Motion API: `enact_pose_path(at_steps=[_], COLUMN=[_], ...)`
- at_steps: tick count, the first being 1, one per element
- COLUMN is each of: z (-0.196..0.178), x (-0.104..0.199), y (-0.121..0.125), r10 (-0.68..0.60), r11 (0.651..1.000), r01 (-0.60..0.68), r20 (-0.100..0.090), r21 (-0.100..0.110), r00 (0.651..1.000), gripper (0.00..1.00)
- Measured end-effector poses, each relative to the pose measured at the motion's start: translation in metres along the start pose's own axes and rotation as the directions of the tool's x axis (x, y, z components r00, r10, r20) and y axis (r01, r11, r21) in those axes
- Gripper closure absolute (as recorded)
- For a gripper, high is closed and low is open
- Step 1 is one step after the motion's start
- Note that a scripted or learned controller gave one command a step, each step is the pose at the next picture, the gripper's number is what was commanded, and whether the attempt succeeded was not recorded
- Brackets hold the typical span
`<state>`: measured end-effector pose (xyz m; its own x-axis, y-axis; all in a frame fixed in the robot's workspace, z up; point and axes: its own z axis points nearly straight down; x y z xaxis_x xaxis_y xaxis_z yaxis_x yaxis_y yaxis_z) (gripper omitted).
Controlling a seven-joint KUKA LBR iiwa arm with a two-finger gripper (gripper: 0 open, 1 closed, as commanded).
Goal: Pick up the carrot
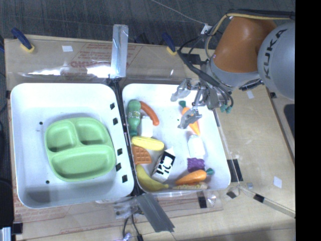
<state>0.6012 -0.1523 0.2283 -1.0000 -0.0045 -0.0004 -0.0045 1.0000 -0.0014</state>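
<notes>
1. Camera view, task item: the carrot (191,176) lies on its side in the near right corner of the right bin (165,92), with its green top pointing right. It touches the purple grapes (196,163) on its far side and sits just beside the bin's near wall.
2. Camera view, gripper: the gripper (185,107) hangs over the far right part of the same bin, well apart from the carrot. Its two fingers (179,93) stand apart and clamp nothing. A small orange piece (195,127) lies directly under them; whether they touch it cannot be told.
3. Hazard, wrong item: closing here would probably take the orange piece, not the carrot. The orange sausage (150,113) to the left is a similar colour and could also be mistaken.
4. Hazard, crowding: the white bottle (196,145), the grapes and the banana (148,181) ring the carrot. A descending finger may land on a neighbour or on the near wall.
5. Hazard, slip: the carrot tapers, so a grip near its tip may let it squirt out.
6. Surface: both bins are shallow, smooth and white. The left bin (22,134) holds a green divided plate (79,148).
7. Room: the bins rest on a pale brown bench (251,149). Dark floor lies beyond its far edge.
</notes>
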Motion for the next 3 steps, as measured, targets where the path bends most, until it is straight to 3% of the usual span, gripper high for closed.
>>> enact_pose_path(at_steps=[1, 2, 3], z=[0.114, 0.096, 0.063], x=[-0.045, -0.050, -0.058], y=[-0.053, -0.051, -0.056], r10=[-0.210, -0.216, -0.188], r11=[0.978, 0.976, 0.982], r01=[0.210, 0.216, 0.188], r20=[-0.008, 0.006, 0.004], r21=[-0.006, 0.001, 0.001], r00=[0.978, 0.976, 0.982], gripper=[0.00, 1.00, 1.00])
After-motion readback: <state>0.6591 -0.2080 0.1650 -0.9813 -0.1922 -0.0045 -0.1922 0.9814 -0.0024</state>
